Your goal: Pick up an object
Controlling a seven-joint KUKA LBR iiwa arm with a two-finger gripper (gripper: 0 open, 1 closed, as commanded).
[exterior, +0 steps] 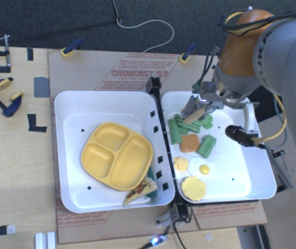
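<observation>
Reaching in from the right of the frame, the grey arm (272, 45) hangs its gripper (200, 108) over the upper left part of the right bin (252, 175). Whether the gripper is released or clenched cannot be told from this slant, and nothing is plainly seen grasped in it. Just below it lies a cluster of green pieces (178, 128) with a tan stick (193, 117) across them, touching or nearly touching the gripper tip. An orange block (189, 142) sits just beside another green piece (207, 146), lower in the same bin. Toward the bin's lower left lie a pale yellow lump (181, 163), a small yellow ball (204, 169) and a yellow disc (193, 188). The left bin (67, 139) holds a yellow divided plate (117, 155), with a mottled toy (143, 191) at the plate's lower right edge. Blue clamps (0, 84) rest on the table (13, 154) in the upper left.
</observation>
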